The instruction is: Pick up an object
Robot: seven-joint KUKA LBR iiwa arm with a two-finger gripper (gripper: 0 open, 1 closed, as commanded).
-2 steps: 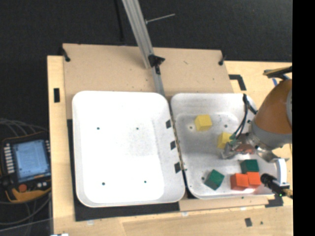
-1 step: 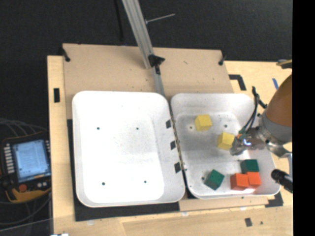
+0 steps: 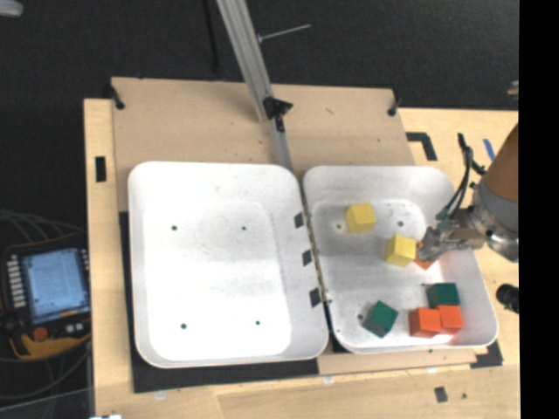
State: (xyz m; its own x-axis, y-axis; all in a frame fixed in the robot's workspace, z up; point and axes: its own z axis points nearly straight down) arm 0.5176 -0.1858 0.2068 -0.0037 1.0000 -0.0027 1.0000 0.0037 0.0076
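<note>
While our gripper [image 3: 434, 244] sits low in the right bin [image 3: 376, 182] beside a yellow block [image 3: 401, 250], we are mid-approach. We cannot tell its finger state; next, we judge, it must close squarely on one block.

From my remote station, even overhead light brightens the two shallow white plastic bins [image 3: 218, 260] mid-frame almost to glare; the upper frame falls dark, shadows stay faint, and detail looks soft and grainy.

Right bin [image 3: 367, 182]: 2 yellow blocks [image 3: 361, 218] [image 3: 401, 250] mid, green blocks [image 3: 380, 318] [image 3: 443, 293] + orange blocks [image 3: 437, 321] nr front edge.
</note>
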